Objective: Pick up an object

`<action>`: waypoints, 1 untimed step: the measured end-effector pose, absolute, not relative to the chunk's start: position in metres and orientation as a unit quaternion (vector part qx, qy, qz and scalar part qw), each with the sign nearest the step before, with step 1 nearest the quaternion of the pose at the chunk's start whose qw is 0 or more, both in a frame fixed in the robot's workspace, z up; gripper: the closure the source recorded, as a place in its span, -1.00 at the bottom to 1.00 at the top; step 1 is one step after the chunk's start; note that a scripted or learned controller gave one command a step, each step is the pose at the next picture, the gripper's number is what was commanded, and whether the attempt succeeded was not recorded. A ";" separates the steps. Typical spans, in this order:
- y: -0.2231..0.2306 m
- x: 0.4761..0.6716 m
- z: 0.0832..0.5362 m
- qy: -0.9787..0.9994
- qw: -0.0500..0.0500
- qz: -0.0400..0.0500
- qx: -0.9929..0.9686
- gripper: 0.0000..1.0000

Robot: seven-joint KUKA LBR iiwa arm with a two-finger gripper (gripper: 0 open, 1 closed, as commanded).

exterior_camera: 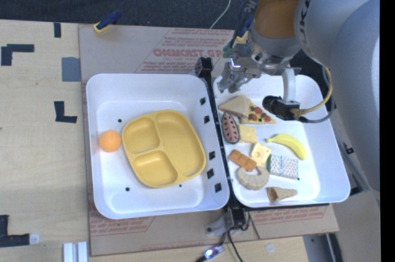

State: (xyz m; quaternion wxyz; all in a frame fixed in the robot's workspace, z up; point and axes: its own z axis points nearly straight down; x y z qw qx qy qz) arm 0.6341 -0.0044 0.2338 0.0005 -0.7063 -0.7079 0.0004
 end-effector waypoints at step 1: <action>0.001 0.637 0.230 -0.708 0.000 0.001 -0.706 1.00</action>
